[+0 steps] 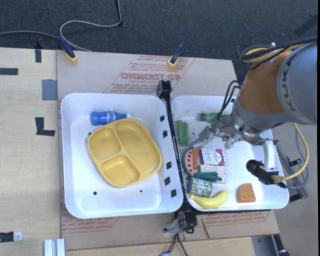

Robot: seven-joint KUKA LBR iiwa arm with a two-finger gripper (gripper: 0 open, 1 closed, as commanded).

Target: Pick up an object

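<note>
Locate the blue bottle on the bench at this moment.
The blue bottle lies on its side in the left bin, near its far wall, just beyond the yellow tray.

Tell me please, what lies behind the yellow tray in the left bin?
A blue bottle lies on its side behind the yellow tray, against the tray's far edge, with its white cap toward the right. Whether anything lies under the tray cannot be seen, because the tray covers the floor of the left bin.

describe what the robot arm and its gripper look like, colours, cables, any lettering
The arm is bulky and rounded: a grey shell with dark lettering on its side, then a broad orange band above the wrist. Yellow and black cables loop over its top and trail beside it. The gripper is a small metallic grey assembly with dark wires running to it.
</note>
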